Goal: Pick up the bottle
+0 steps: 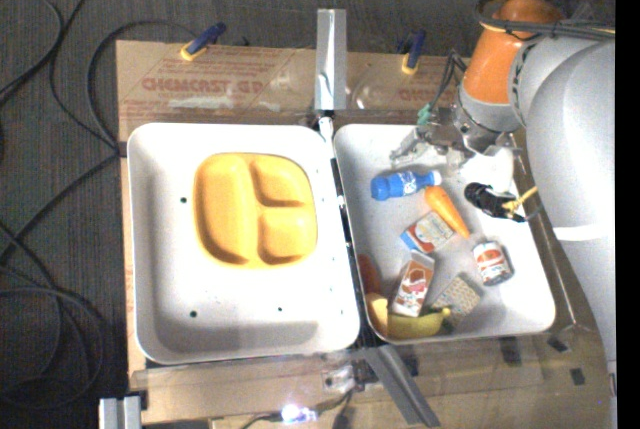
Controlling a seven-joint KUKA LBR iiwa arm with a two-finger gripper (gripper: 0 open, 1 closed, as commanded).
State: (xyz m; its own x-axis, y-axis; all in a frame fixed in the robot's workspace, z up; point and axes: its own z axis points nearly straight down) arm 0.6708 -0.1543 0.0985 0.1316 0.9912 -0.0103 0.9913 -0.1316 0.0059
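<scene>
Over the right bin [540, 312], far end: gripper [428, 142] hangs above the blue bottle [403, 184], fingers spread wide, nothing between them. Bottle lies on its side just beyond the carrot [447, 209], apart from the fingertips. Carton [413, 285] and banana [412, 322] sit nearer than the carrot. Left bin [150, 297] holds a yellow tray [256, 208]

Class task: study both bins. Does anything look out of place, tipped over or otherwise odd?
Yes. The blue bottle lies on its side in the right bin, just below the gripper. The other items there are jumbled at angles. The yellow tray sits flat in the left bin.
</scene>
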